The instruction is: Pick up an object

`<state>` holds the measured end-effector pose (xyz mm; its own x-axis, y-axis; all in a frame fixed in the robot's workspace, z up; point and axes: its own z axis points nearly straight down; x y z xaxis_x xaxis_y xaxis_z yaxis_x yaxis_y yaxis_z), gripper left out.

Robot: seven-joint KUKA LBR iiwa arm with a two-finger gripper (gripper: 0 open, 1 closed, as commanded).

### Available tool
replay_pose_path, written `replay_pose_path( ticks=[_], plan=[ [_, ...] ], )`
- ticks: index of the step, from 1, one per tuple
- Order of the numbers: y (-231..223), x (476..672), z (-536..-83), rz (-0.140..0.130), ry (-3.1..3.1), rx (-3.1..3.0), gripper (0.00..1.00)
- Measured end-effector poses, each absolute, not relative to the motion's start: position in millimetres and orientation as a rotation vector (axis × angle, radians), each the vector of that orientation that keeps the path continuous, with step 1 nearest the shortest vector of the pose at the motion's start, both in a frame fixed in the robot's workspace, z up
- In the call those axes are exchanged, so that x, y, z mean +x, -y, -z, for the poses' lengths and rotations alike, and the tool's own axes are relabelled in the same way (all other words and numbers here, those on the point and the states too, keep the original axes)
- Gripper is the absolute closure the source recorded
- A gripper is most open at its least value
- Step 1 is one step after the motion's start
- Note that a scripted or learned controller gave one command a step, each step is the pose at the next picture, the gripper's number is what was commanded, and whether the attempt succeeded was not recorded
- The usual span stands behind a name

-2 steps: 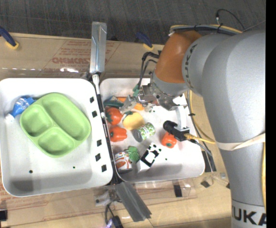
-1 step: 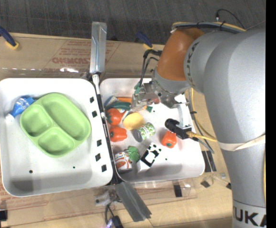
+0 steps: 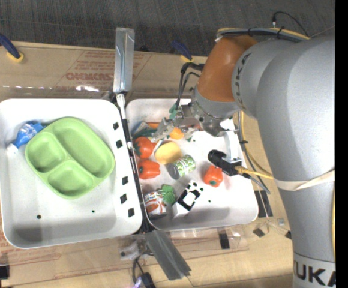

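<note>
The right bin [image 3: 234, 206] holds several small items. A yellow lemon-like fruit [image 3: 167, 152] lies near its middle, with two red-orange peppers [image 3: 144, 146] [image 3: 149, 169] to its left. A green-and-white can [image 3: 185, 165] rests just right of the fruit, and a red fruit [image 3: 213, 176] lies further right. My gripper [image 3: 177, 126] hangs low over the bin's back part, just above and behind the yellow fruit, with an orange item [image 3: 177, 133] right at it. The view does not show anything held.
The left bin [image 3: 18, 221] carries a green divided plate [image 3: 71, 155] and a blue item [image 3: 27, 131] at its back left. A black-and-white piece [image 3: 190, 197], a red-and-white can [image 3: 155, 204] and a green piece [image 3: 168, 192] lie at the right bin's front. The arm's large grey body [image 3: 294, 113] covers the right side.
</note>
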<state>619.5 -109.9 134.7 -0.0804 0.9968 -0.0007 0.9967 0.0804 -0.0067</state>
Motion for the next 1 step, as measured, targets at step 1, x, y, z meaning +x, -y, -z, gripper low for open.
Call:
replay_pose_path(
  ticks=[1],
  plan=[
    [137.0,660.5,-98.4,0.009,2.195,-2.254,0.00]
  ],
)
